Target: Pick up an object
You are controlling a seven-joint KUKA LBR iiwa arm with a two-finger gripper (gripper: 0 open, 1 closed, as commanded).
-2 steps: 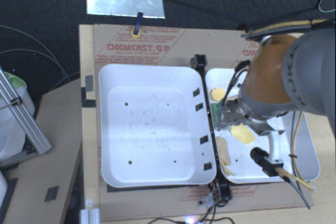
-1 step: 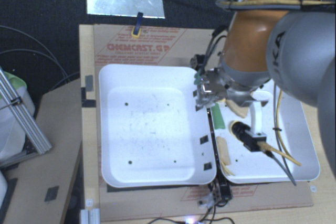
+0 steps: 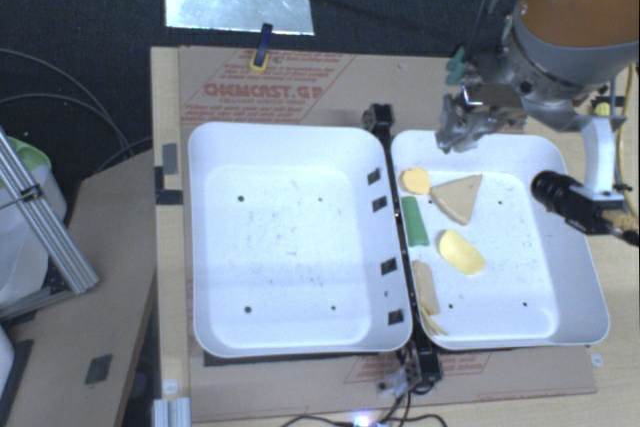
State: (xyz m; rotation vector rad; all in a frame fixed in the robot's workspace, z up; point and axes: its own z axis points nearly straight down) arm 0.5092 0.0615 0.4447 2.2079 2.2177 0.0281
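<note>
Hanging over the far rim of the right bin [image 3: 570, 315], the gripper [image 3: 462, 130] sits above and just behind the small cluster of objects, a sensible place to start a descent from. Whether its claw is spread or pressed together I cannot tell; the tips blur against the bin wall, and nothing shows between them.

All 5 candidates lie in the right bin, crowded toward its left wall: a round yellow piece [image 3: 415, 181], a tan wedge [image 3: 458, 198] just beside it, a green stick [image 3: 413, 221] along the wall, a yellow oval [image 3: 461, 253] nearer the bin's middle, and a pale strip [image 3: 427, 288] toward its near corner. The wedge lies closest beneath the gripper, so it looks the likeliest target.

The left bin [image 3: 290, 245] sits beside the right bin.
</note>
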